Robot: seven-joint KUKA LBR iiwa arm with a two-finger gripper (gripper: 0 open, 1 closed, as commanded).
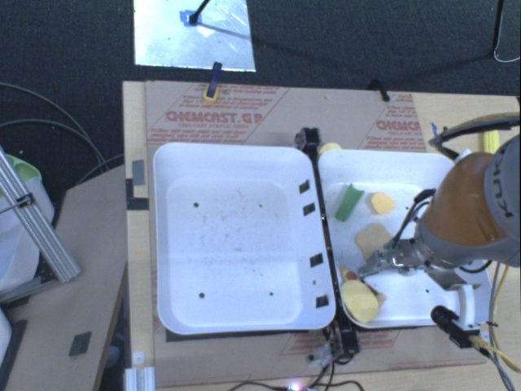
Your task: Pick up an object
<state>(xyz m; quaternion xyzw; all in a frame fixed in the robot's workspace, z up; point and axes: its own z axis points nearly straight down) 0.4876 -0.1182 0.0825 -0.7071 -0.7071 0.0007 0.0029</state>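
Gripper [368, 265] low in right bin [407, 168], can't tell its opening or hold; tan sponge-like block [373, 236] looks light, soft, best pinched across flat sides.

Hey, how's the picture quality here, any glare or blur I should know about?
Camera view: even, soft light; the left bin looks bright white, near washed out, with faint specks. The foil sheet at top glares. The gripper and arm are slightly soft, edges smeared. The green block and yellow pieces read clearly. Weak shadows.
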